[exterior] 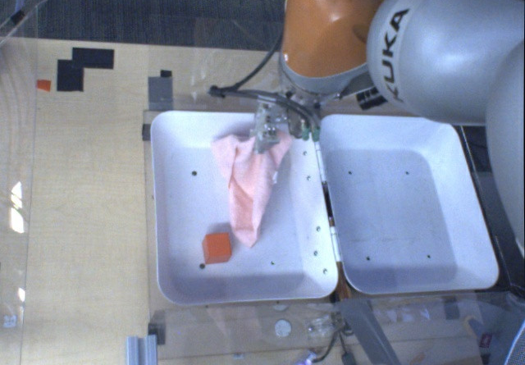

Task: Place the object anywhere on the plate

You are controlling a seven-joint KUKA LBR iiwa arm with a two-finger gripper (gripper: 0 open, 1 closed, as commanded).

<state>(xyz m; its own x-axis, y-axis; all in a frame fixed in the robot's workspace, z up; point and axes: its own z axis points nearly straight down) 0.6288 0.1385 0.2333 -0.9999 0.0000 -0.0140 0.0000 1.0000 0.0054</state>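
Pink cloth (248,187) hangs bunched from my gripper (267,135); its upper end is pinched between the metal fingers, so I read the claw as closed on the fabric, holding it; the cloth trails down from there in a long drooping fold, wider near the top and narrowing to a point that reaches the floor of the left bin (176,191) just beside the orange block (217,248). From my screen the gripper sits over the upper right part of that left bin, close to its rim and near the seam where the two bins meet; above it I see the orange band (328,15) of the wrist, and the grey arm (447,35) sweeps in from the right with its KUKA lettering across the casing; a dark cable (246,80) loops from the wrist toward the left. The orange block lies flat on the bin floor near the lower left corner, apart from the fingers. The right bin (410,207) lies touching the left one along their shared edge. Both rest on a pale wooden bench (82,207); black markers (82,66) and a small orange square (43,85) sit at its far left.
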